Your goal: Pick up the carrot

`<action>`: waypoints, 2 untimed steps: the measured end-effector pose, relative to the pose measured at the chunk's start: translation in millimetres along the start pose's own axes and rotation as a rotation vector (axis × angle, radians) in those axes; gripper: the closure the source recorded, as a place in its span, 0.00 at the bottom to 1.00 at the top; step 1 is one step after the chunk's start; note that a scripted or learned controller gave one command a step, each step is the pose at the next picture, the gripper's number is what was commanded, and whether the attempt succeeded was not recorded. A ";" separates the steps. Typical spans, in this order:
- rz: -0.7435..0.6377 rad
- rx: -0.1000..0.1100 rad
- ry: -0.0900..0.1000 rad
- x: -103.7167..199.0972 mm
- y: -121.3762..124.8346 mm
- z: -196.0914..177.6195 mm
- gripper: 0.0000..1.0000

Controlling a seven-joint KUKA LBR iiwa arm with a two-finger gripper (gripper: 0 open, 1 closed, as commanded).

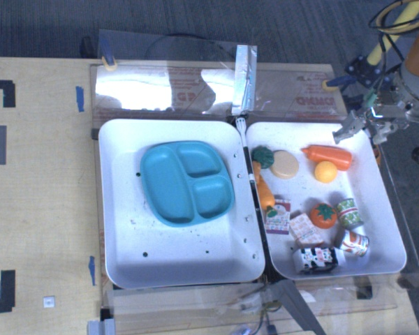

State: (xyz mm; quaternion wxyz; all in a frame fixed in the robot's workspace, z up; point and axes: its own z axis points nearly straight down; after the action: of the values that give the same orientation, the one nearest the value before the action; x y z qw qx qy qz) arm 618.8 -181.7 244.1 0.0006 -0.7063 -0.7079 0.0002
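Carrot lies along the left wall of the right bin, well to the view's left of the gripper and nearer the camera. The gripper hangs over that bin's far right corner, and its grip state cannot be told. Just beside it lies an orange-red piece.

The arm is cut off by the right edge; the hand is too blurred to read.

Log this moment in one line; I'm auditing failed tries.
gripper: above right bin's far corner | carrot: by left wall, untouched | grasp: not yet
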 end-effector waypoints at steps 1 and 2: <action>0.012 0.010 0.002 16.5 -41.2 146.7 0.00; 0.060 -0.004 0.004 -16.6 15.9 153.6 0.00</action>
State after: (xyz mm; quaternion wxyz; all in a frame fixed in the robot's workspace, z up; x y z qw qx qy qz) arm 634.6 -198.2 90.4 0.0008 -0.7274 -0.6863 -0.0026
